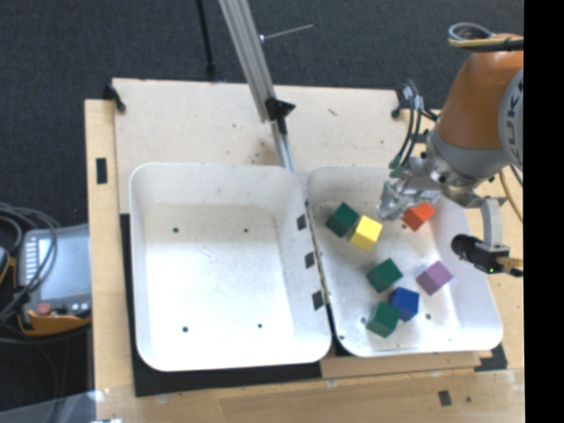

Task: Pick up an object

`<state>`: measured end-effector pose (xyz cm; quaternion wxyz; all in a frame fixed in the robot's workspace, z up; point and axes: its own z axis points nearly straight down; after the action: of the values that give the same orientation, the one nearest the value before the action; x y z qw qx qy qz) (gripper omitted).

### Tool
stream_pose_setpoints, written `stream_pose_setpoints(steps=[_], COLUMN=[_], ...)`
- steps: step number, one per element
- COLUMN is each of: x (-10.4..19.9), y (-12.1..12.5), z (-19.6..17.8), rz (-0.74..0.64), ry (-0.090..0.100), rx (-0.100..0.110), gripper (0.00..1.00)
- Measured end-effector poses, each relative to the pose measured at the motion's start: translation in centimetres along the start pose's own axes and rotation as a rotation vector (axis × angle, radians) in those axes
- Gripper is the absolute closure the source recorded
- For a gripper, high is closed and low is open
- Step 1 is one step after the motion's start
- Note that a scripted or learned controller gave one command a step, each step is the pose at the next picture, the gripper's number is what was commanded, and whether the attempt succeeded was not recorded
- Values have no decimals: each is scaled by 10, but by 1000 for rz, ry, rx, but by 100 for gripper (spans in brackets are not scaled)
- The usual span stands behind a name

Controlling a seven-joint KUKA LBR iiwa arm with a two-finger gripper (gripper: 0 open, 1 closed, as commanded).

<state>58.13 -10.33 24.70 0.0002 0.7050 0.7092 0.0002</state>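
My claw (398, 199) hangs low over the right bin's (476, 324) far edge — I cannot tell what state it is in or whether it has anything. I judge the pick not yet done. The orange block (420, 215) sits just beside it; the yellow block (366, 232) lies near, toward the bin's centre.

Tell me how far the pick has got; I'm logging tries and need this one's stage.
Done: the arm has reached over the right bin. In hand: the gripper sits low beside the orange block, which lies on the bin floor, not visibly between the fingers. Left: grasp and lift. The yellow block and the others also lie loose.
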Motion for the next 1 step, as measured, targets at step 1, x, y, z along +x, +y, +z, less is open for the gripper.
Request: stream_pose_setpoints(steps=[1], x=[55], y=[-1], z=[-7], rz=[-2], ry=[2], rx=[0], gripper=[100])
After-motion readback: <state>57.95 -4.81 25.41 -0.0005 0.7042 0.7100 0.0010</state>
